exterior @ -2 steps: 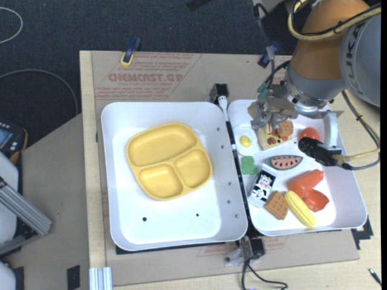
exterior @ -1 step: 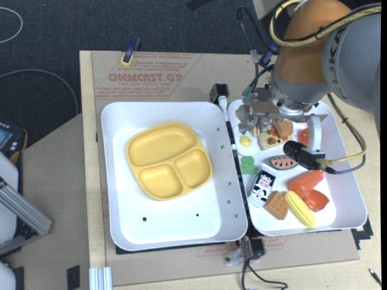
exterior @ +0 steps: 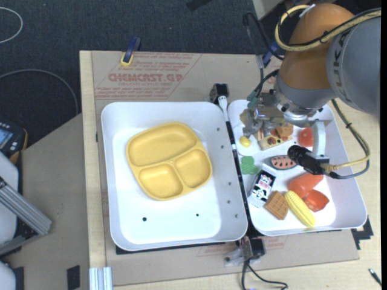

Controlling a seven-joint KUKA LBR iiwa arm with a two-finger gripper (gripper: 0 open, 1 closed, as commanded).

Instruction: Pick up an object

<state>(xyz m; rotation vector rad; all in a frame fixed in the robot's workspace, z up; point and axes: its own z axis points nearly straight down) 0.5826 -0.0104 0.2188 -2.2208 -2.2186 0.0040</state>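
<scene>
The right bin [exterior: 344, 213] holds several toy foods. Among them are a small yellow ball [exterior: 245, 141], a green piece [exterior: 248, 164], a watermelon slice [exterior: 280, 161], a black-and-white carton [exterior: 262, 188], a brown waffle [exterior: 277, 205], a yellow corn cob [exterior: 300, 208] and an orange-red piece [exterior: 311, 189]. My gripper [exterior: 260, 118] hangs low over the far left part of this bin, just above the yellow ball and beside a small orange-and-red food item [exterior: 275, 135]. The wrist hides what lies directly under it.
The left bin [exterior: 121, 222] holds a yellow divided plate [exterior: 169, 160]. A black ridge [exterior: 233, 150] separates the two bins. A black cable [exterior: 314, 162] runs over the right bin. The grey arm with its orange band [exterior: 314, 41] covers that bin's far right corner.
</scene>
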